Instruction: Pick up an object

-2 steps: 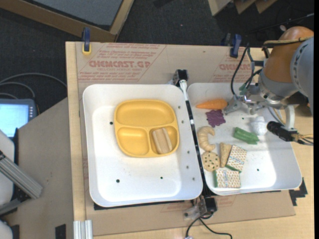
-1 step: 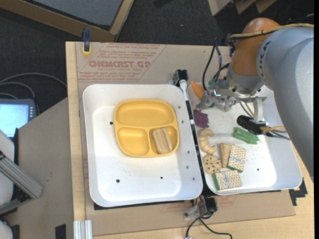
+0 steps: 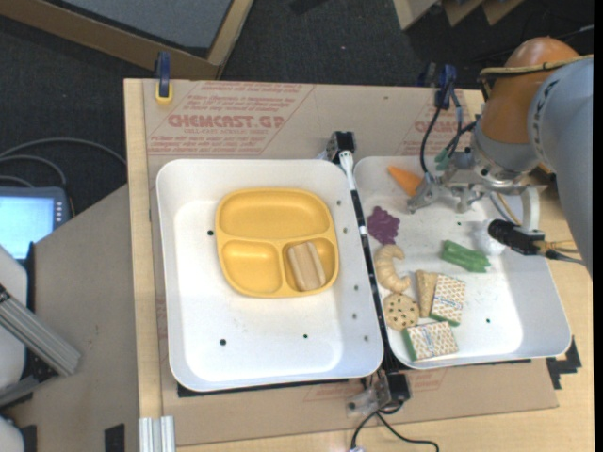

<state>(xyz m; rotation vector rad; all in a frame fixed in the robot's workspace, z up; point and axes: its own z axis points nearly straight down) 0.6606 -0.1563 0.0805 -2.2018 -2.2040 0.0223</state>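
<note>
Claw (image 3: pixel 455 194) hovers over right bin (image 3: pixel 537 332) upper area, grip state undeterminable. Candidate objects: orange piece (image 3: pixel 405 178) beside it, green piece (image 3: pixel 465 256) below. Risk: slanted view hides alignment; descent may miss.

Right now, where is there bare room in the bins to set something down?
Left bin: bare floor below the yellow tray, and the tray's big top compartment. Right bin: bare right of the crackers. Crowded along its left side, from purple piece to cookie.
</note>
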